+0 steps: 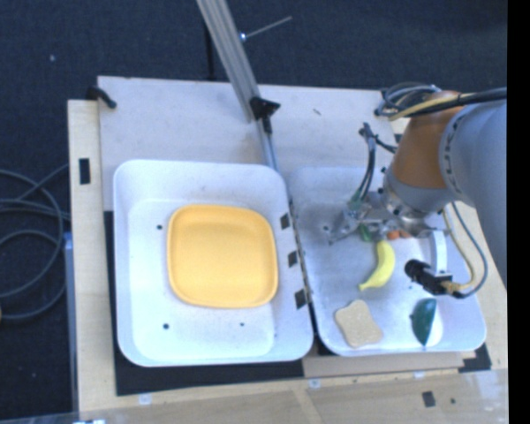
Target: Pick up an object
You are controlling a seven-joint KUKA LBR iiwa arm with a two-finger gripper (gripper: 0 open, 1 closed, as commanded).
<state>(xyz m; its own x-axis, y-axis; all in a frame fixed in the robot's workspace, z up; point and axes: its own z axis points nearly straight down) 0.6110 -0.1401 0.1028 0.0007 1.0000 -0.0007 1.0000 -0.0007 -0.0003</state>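
- Nearest the camera, at the front of the right bin (322,203), I am seeing a tan slice of toy bread (359,323) lying flat, with a teal object (424,320) beside it near the front right corner.
- Just behind those, a yellow banana (379,267) is lying on the bin floor, running from the middle of the bin back toward the gripper (371,228).
- I am watching the grey arm (459,153) with its orange band reaching in from the right, the gripper hanging low over the right bin just above the banana's upper end.
- I am unable to tell how the gripper is set; cables and wrist hardware are crowding that spot, and nothing is visibly held.
- Over in the left bin (141,237), a square yellow plate (222,255) is sitting flat near the centre.
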